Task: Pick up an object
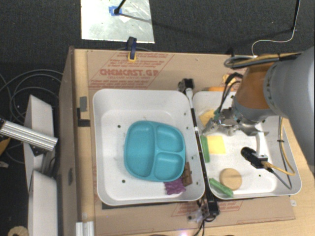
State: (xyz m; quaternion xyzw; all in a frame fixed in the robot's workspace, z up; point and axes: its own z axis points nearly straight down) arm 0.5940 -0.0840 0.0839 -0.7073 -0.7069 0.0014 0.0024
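Note:
In the right bin [283,183], my gripper [216,124] hangs low over the upper left part. Just below it lies a yellow square block [215,144], and a pale yellow piece [206,115] sits right beside it near the bin's left wall. Nothing is visibly lifted. A tan round disc [230,178] lies toward the front, next to a green piece [220,188]. A second green strip [204,148] runs along the left wall. The arm hides the bin's upper right part.
The left bin [106,146] holds a teal divided plate [154,150], with a purple lump [173,187] and a brown piece [187,175] at its front right. An orange item [215,88] peeks over the right bin's back rim. A black cable plug [253,158] hangs off the arm.

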